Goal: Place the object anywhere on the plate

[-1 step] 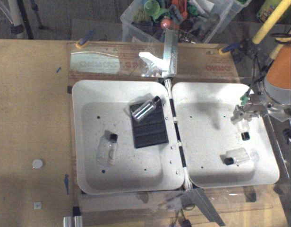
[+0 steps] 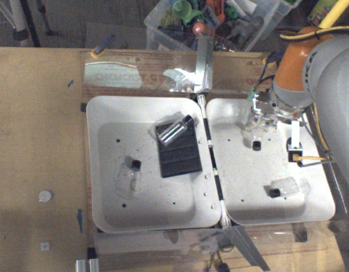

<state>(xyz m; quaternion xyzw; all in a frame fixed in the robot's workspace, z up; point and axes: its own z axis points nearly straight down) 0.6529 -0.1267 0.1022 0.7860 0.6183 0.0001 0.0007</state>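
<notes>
Bottle (image 2: pixel 283 187), clear with a dark cap, lies nearest me, in the bin (image 2: pixel 319 208) beside the one holding the black plate (image 2: pixel 180 154). It is well apart from the plate, long axis roughly pointing at it, cap end leading. Farther back hangs the gripper (image 2: pixel 258 122), level with the plate's far edge. Wide, narrow or holding something, I cannot tell. The bottle, probably the target, sits frontward of it.

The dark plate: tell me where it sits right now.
The dark plate lies flat in the left bin, toward its right side near the divider between the bins, with a shiny cylindrical object resting on its upper end.
</notes>
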